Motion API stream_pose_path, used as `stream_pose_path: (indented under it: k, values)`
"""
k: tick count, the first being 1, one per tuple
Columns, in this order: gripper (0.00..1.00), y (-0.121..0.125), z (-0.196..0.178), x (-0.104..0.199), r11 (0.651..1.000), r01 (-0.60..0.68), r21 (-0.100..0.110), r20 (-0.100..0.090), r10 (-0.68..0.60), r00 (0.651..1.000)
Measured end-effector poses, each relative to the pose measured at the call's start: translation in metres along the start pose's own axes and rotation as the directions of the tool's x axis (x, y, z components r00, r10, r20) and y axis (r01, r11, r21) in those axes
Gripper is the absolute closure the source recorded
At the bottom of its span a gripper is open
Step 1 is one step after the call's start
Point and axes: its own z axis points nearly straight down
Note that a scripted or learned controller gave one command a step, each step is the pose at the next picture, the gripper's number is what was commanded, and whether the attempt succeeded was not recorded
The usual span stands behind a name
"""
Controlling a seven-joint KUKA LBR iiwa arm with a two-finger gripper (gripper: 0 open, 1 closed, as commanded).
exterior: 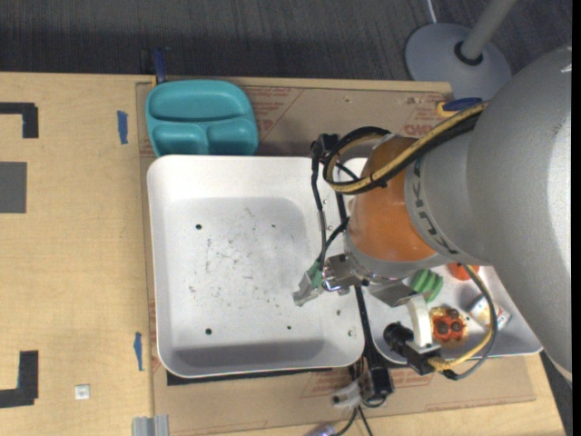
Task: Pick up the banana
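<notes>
Camera view: the yellow banana cannot be made out; the grey arm [508, 180] with its orange band [386, 212] covers most of the right white bin [522, 334]. What shows of that bin's contents is a green ridged item [425, 283] and a small orange-and-white object [445, 323], near each other by the bin's lower part. The gripper [307, 289] hangs over the right edge of the left white bin [182, 243], whose floor carries just dark specks. Whether its fingers are spread or pressed together I cannot tell. A teal divided tray [201, 116] sits on the counter [73, 243], touching the left bin's top rim.
</notes>
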Motion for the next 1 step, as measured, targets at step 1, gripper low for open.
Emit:
stream_pose_path:
  k: [1]
  values:
    - [0.0,-0.0001,-0.0001,-0.0003,1.0,0.011,0.001,0.0,-0.011,1.0]
